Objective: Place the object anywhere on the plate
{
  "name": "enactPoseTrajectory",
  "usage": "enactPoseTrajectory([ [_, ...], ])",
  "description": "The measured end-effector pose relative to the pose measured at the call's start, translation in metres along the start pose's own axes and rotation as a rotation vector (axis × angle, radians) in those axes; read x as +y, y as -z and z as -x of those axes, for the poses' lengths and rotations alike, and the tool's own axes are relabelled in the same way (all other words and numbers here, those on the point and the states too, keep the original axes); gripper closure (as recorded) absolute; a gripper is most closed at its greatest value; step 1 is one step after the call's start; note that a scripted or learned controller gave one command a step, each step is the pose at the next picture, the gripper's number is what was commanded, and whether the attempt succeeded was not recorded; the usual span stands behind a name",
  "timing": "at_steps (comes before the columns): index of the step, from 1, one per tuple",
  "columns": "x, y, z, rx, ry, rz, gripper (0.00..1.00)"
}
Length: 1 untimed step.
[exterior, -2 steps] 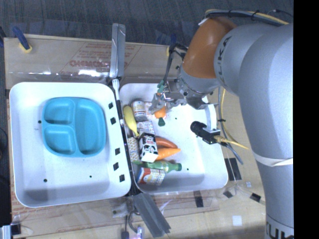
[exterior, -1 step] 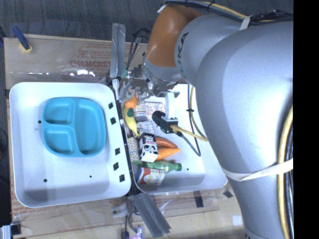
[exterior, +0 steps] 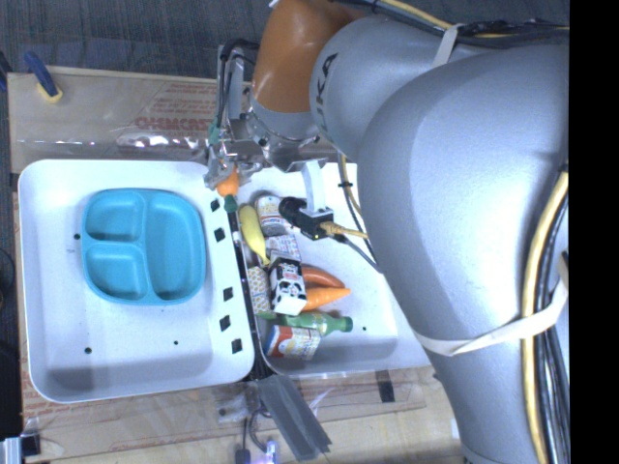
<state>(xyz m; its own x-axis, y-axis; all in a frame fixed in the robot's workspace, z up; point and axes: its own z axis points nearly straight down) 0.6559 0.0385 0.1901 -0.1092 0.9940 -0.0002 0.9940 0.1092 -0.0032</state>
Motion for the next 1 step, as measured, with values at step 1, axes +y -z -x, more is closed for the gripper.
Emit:
enactPoseTrajectory([
  [1,0.0001,0.0002,-0.0001,0.000,0.000,0.000,0.00],
])
